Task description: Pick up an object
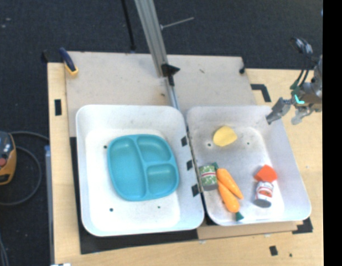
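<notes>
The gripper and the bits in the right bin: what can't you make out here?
- Gripper: arm cut off by the camera view's right edge.
- Small green packet: label too small to read.
- Bottle with red cap: label too blurred to read.
- Carrots: overlapping, count unsure.

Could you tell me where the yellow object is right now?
The yellow object lies in the right bin, toward its far side, above the green packet and carrots.

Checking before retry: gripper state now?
Gripper: open, holding nothing, at the upper right edge of the right bin, away from the toys in it.
</notes>
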Motion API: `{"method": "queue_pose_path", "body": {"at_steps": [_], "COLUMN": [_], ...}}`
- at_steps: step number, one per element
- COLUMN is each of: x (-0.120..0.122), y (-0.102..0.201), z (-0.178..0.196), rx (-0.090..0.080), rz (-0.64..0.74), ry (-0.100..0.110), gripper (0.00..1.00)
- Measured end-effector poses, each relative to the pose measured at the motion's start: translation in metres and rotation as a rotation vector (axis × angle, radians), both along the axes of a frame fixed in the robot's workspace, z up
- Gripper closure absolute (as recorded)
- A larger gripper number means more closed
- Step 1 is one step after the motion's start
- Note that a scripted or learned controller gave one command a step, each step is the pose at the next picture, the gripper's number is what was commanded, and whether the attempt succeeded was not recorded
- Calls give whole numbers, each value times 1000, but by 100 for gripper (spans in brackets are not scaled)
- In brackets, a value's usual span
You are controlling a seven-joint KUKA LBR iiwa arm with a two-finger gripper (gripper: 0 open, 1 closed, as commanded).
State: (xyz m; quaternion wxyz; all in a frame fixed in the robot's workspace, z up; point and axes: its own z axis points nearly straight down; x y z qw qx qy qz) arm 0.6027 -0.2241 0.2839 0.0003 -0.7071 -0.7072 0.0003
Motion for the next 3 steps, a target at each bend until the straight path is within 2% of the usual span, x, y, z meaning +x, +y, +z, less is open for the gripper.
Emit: {"method": "queue_pose_path", "body": {"at_steps": [1,2,3], "x": [1,-1,-8], "y": [0,-1,3], "z": [2,-61,-107], "rx": [-1,-2,-2], "rz": [1,-1,-1], "ry": [-3,1,2], "gripper": [0,0,0]}}
